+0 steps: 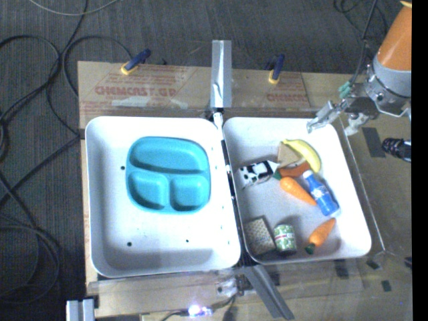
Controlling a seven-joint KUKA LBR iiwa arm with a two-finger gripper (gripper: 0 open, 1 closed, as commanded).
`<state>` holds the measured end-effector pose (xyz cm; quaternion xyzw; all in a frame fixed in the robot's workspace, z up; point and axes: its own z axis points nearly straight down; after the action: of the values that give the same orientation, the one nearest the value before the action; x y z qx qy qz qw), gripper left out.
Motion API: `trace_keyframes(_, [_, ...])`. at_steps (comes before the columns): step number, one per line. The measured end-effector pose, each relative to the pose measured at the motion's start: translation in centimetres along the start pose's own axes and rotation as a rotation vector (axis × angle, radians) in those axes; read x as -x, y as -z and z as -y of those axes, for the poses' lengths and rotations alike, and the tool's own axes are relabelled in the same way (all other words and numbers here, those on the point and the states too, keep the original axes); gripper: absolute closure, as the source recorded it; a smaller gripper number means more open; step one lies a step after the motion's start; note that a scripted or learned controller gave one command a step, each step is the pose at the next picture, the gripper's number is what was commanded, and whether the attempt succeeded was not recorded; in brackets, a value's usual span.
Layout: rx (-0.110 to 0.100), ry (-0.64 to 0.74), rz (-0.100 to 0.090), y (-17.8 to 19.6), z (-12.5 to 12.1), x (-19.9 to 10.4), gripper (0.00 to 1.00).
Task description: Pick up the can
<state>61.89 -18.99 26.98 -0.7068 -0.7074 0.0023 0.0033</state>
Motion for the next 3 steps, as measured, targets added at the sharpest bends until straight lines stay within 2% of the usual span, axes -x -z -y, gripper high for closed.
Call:
trace_keyframes(1, [-0.002,-0.086,-0.001,-13.8,7.0,1.0,0.0])
trace_keyframes(2, [0.027,0.111,0.008,-16.0,6.1,1.2,0.0])
trace_keyframes(3, [0.044,0.143,0.017,-16.4,3.1,-2.3,0.0])
